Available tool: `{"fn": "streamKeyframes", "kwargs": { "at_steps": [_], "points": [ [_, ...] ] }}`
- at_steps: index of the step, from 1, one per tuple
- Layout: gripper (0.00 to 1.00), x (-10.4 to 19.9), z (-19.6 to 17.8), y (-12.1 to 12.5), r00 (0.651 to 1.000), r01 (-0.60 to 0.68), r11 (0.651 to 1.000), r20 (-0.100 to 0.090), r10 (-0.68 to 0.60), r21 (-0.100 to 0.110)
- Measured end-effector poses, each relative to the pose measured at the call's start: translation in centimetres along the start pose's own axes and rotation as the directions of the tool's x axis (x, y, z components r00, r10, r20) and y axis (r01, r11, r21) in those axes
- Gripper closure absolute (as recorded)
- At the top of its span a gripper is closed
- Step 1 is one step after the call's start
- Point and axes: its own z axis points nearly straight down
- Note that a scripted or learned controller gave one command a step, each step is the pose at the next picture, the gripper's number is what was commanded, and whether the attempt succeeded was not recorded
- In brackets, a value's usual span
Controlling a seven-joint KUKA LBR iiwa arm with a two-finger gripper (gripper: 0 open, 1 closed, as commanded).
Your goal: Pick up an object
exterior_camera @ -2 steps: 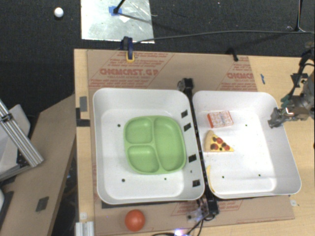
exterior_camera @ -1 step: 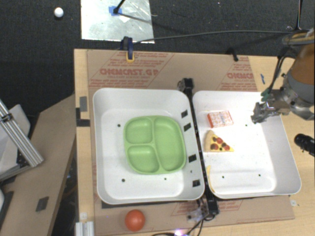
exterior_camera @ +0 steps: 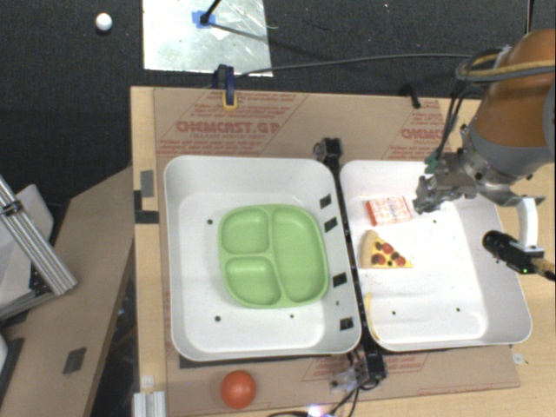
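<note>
Jaws' state unclear beside red-and-white packet [exterior_camera: 387, 209] in right bin [exterior_camera: 486, 320].

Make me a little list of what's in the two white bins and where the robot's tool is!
left bin: green tray with three compartments
right bin: red-and-white packet, toy pizza slice
packet and pizza: apart, packet farther back
tool: over the right bin, just right of the packet
held: nothing seen between its fingers
outside bins: orange ball on the front edge
</note>
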Motion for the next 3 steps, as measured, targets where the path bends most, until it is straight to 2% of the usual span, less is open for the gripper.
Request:
{"fn": "streamKeyframes", "kwargs": {
  "at_steps": [3],
  "points": [
    [1.0,16.7,0.5,2.4,1.0,0.001,1.0,-0.001,-0.001,0.0]
  ]
}}
